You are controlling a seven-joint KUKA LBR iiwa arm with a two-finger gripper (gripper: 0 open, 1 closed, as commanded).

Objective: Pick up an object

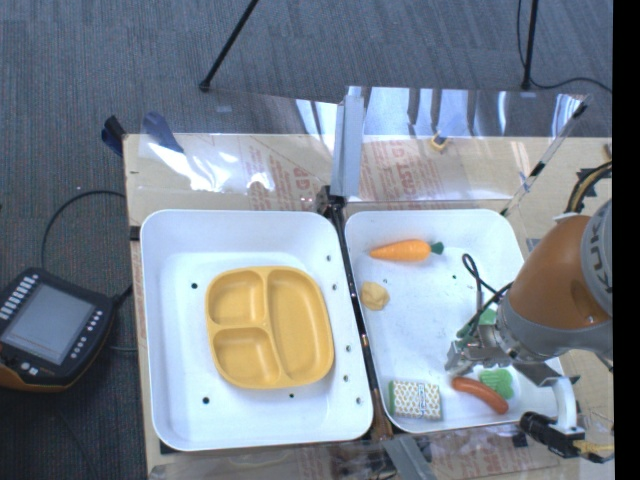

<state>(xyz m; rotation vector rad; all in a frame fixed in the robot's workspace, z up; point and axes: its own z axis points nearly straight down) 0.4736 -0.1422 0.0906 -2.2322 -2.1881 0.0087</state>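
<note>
Right bin (500, 230), near corner: the gripper (470, 352) is seen low over the floor.
Fingers: their state cannot be told from this view.
Just beyond the fingertips: a sausage (479, 394) and a green piece (497, 381) are found.
Nearby: a checked wafer (415, 399).
Farther off: a carrot (403, 251), a tan cookie (375, 295).
Left bin (160, 268): a yellow divided plate (268, 325) is held.

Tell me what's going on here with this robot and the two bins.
A grey and orange robot arm reaches in from the right and has its gripper low in the right bin, near a sausage and a green toy. Nothing is visibly held. That bin also holds a carrot, a small tan piece and a checkered block. The left bin holds a yellow divided plate.
</note>
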